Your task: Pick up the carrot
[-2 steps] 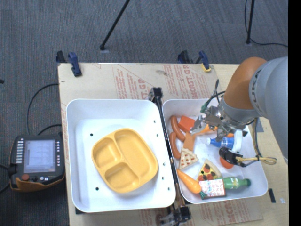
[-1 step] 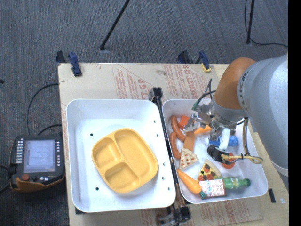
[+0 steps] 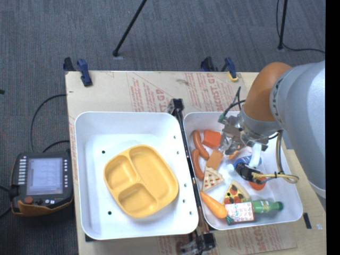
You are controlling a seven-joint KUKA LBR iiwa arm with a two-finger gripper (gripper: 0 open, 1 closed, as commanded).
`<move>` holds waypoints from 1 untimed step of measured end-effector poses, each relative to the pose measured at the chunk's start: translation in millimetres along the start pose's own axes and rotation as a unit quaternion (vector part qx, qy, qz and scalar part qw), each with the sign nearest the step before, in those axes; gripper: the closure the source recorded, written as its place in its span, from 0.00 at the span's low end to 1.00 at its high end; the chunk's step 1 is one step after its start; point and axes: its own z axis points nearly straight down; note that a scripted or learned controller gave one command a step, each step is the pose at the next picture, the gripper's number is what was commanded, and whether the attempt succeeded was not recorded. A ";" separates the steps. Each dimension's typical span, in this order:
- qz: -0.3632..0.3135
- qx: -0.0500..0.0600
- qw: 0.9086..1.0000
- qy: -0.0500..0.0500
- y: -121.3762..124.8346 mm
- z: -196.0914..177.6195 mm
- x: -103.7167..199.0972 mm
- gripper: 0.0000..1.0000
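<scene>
Carrot [image 3: 213, 204] lies low-left in the right bin [image 3: 295, 195]; end effector [image 3: 232, 141] hovers well above it, likely searching; its state I cannot tell

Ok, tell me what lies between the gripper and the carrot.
The waffle wedge lies between the gripper and the carrot, which sits at the right bin's near edge, beside the bottle.

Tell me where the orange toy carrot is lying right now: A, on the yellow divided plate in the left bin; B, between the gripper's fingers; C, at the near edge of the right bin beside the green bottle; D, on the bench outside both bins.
C: the orange toy carrot lies in the right white bin, just left of the green bottle.
</scene>
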 end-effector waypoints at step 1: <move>0.000 0.000 1.000 0.000 -0.2 0.2 0.0 0.00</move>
